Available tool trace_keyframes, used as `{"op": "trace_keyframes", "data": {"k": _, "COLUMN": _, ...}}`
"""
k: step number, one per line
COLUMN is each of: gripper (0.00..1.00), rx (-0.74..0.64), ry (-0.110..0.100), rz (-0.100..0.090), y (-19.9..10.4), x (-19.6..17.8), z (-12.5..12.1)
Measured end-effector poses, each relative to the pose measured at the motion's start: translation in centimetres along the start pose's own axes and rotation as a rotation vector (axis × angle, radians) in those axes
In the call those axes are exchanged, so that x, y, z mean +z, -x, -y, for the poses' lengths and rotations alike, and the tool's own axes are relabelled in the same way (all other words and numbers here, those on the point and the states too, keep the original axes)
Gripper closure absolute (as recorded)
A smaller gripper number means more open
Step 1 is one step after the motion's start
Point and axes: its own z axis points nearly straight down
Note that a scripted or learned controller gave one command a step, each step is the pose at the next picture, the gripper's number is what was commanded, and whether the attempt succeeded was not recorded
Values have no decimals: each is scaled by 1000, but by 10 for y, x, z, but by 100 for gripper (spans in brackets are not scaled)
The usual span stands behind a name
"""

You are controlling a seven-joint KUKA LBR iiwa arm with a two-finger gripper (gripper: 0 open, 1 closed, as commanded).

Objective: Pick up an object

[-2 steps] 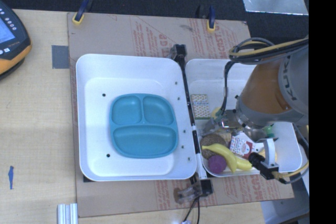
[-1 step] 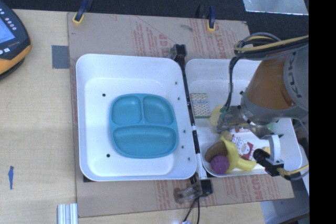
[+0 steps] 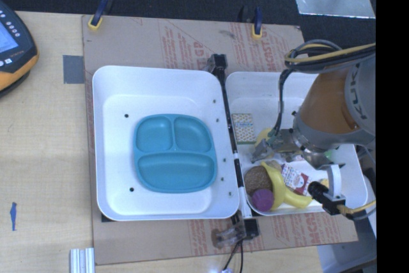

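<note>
Banana [image 3: 285, 192] lies at the near edge of the right bin [image 3: 255, 83], touching a purple ball [image 3: 262, 200] and a brown lump [image 3: 257, 178], just below the pincer [image 3: 271, 145]. Whether that pincer is spread or pressed together, I cannot tell; nothing shows between its tips. It hangs low over the clutter, so the reach-and-descend step seems in hand. Next it would need to settle squarely over one item, then close. Left bin [image 3: 102, 137] carries a blue plate [image 3: 174, 153].
</note>
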Motion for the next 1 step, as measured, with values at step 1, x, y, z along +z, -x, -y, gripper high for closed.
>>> {"op": "trace_keyframes", "data": {"k": 1, "gripper": 0, "rx": 3, "ry": 8, "rz": 0, "y": 22, "x": 9, "z": -45}}
